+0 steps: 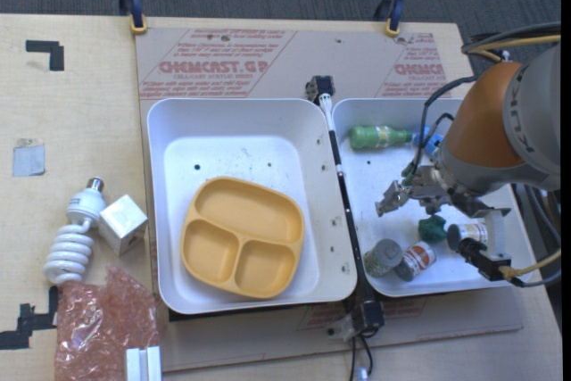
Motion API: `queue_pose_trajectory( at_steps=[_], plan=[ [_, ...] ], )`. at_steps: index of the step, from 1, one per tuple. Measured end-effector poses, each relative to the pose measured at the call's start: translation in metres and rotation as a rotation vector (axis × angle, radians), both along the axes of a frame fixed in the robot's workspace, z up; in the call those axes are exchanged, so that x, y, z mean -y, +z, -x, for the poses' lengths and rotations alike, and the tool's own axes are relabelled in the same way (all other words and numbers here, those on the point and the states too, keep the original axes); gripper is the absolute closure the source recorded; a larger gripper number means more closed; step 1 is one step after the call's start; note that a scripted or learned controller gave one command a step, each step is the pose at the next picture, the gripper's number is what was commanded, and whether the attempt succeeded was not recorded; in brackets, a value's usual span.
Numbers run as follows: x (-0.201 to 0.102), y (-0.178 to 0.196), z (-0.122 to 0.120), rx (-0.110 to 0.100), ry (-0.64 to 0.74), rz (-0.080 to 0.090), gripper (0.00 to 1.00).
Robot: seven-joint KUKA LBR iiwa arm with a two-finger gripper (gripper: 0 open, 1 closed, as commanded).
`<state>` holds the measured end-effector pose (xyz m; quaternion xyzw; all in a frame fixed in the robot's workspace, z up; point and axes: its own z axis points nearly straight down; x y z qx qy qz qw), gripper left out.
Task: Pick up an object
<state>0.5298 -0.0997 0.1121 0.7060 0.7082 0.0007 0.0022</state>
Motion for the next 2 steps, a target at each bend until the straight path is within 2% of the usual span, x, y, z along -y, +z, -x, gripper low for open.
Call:
queue_pose_trajectory(
  at_steps=[1,2],
  plan=[
    [-0.0030,-0.0198,0.0355,-0.004,-0.005,-0.002,0.00],
    [-0.0024,-0.0099,0.0343,-0.002,-0.006,-0.001,1.00]
  ],
)
